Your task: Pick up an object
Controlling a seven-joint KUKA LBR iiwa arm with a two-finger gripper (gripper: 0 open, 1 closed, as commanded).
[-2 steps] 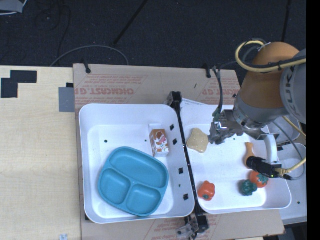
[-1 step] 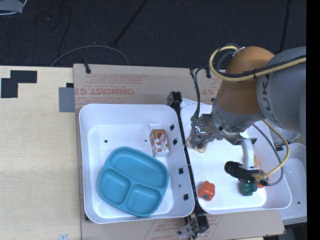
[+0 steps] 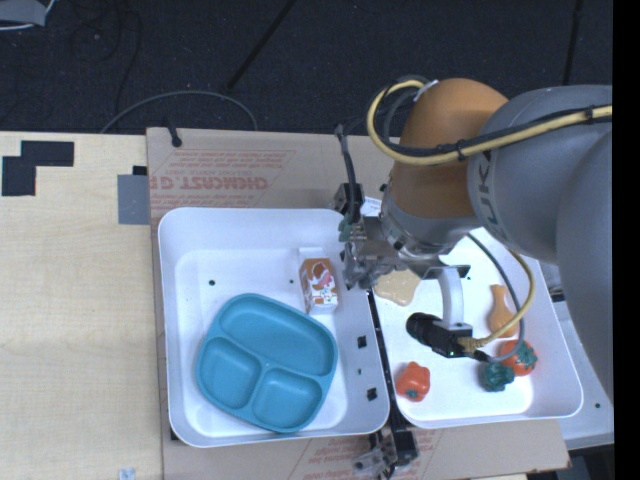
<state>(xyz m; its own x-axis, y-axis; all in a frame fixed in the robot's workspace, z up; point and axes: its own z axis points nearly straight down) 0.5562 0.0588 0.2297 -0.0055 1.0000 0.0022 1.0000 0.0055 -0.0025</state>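
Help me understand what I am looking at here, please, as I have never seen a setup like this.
One camera is fixed above a bench and looks down at a slant. The big grey and orange shape on the right is a robot arm. Its gripper hangs by the wall between two white bins. The left bin holds a blue divided plate and a small carton. The right bin holds a red toy pepper, a pale flat piece, an orange piece and a teal and orange toy. I cannot tell whether the gripper holds anything.
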